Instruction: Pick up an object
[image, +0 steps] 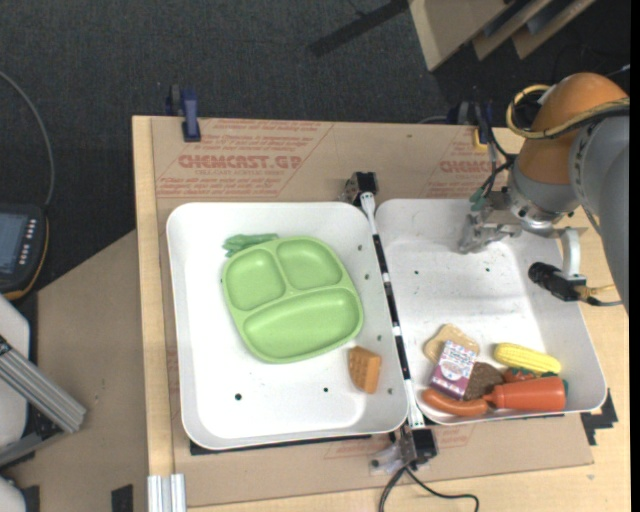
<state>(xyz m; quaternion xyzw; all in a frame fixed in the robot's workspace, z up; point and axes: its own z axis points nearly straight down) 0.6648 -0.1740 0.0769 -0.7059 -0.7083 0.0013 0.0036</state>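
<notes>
My gripper (478, 235) hangs over the far part of the right bin (480, 290), near its back wall, with nothing seen between its fingers. The toy foods lie heaped in that bin's near right corner, well away from the gripper: a yellow corn cob (527, 357), an orange carrot (528, 395), a red sausage (455, 405), a small maroon packet (455, 366), a brown piece (485, 378) and a tan cracker (446, 340). An orange-brown food piece (365, 368) lies in the left bin (200, 300), near the divider.
A green three-part plate (290, 297) sits in the middle of the left bin, with a small green scrap (247, 241) at its far edge. Black clamps (362, 185) hold the bins where they meet. A black cable end (557, 279) hangs beside the arm at the right.
</notes>
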